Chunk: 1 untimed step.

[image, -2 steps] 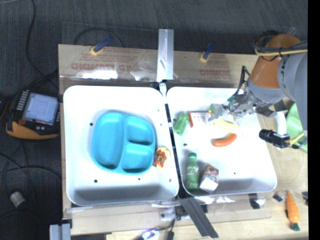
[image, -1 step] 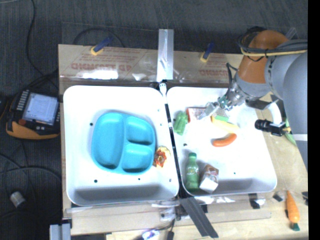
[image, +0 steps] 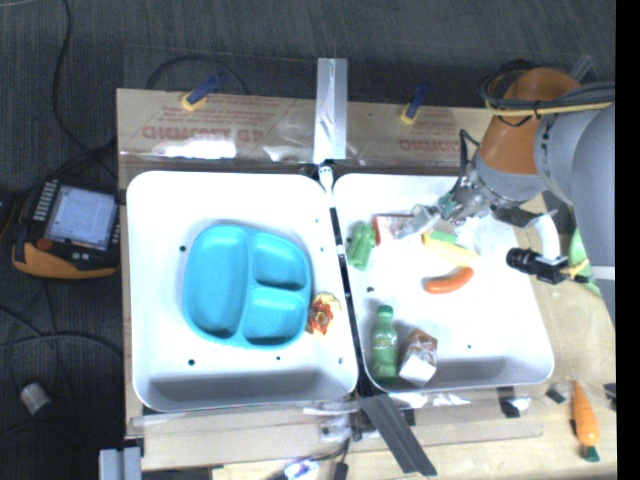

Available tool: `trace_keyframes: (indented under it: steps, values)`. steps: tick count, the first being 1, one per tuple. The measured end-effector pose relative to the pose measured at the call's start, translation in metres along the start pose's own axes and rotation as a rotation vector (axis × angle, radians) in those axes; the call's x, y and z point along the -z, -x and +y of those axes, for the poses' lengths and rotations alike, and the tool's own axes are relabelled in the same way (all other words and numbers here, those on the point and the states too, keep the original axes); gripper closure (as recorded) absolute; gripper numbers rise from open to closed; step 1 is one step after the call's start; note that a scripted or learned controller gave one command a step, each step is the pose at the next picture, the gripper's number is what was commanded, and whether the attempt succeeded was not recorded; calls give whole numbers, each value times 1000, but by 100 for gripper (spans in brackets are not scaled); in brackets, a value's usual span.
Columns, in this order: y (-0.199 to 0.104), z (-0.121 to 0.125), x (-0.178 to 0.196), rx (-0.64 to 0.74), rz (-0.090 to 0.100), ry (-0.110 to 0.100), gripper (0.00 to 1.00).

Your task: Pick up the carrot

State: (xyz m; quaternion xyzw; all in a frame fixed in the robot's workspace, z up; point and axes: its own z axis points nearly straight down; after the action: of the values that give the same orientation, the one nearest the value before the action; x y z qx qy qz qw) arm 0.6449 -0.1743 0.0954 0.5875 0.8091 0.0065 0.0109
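At the frame's lower right corner, one carrot (image: 585,423) lies on the bench (image: 590,368) outside both bins, while the pincer (image: 440,211), grip state unreadable, hangs over the right bin (image: 500,318) among one sausage (image: 447,281) and two green items.

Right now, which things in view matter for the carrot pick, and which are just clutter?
In the job:
carrot, orange, lying in the right bin
hand, beyond the carrot, toward the bin's far wall

Lying about:
blue divided tray in the left bin
green bottle
small carton
yellow item
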Motion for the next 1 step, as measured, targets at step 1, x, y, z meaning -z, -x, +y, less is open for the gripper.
trace_keyframes:
  steps: [1]
  values:
    - [-11,-75,49,159,14,-28,0]
